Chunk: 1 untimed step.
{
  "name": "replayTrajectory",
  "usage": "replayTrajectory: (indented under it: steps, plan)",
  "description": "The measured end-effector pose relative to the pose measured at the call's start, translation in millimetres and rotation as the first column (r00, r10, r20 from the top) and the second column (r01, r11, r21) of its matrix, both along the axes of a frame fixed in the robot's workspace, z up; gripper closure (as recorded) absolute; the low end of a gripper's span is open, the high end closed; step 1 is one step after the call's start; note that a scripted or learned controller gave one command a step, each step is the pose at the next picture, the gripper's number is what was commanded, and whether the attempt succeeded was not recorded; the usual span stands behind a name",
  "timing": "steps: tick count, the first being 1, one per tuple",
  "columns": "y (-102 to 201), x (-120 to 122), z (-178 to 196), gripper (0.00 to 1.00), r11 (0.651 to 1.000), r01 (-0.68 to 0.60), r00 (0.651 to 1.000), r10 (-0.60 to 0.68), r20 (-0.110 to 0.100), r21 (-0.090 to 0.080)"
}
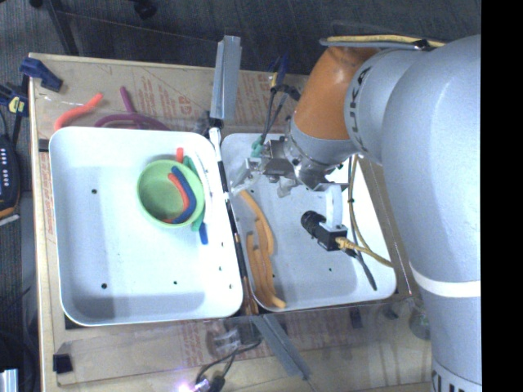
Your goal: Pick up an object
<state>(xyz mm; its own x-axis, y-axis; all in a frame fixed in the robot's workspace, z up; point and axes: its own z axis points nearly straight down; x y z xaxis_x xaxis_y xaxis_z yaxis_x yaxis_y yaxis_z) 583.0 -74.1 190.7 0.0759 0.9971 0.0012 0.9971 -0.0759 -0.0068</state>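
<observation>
- My arm (425, 178): grey, orange-banded, reaching in from the right over the right bin.
- Worktop (147, 337): carries two white bins side by side.
- Left bin (98, 251): holds the green bowl.
- Right bin (319, 288): tan curved strips along its left wall.
- Green bowl (157, 193): red and blue curved pieces inside.
- Tan curved strips (263, 251): likeliest pick; lying flat, not lifted.
- My fingers (245, 182): low at the right bin's far-left corner, just beyond the strips; spread or pressed together, I cannot tell.
- Progress, judged: early; grasp and lift both remain.

bulky pale grey arm (425, 153), glossy orange band (331, 96) above the wrist, thin white ring (445, 284), silvery metal gripper (260, 168).
</observation>
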Motion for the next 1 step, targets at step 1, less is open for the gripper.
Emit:
replayTrajectory:
  steps: [1]
  plan:
    - [-29.4, -4.1, -70.8, 0.00, 1.000, -0.022, 1.000, 0.022, 0.007, -0.005]
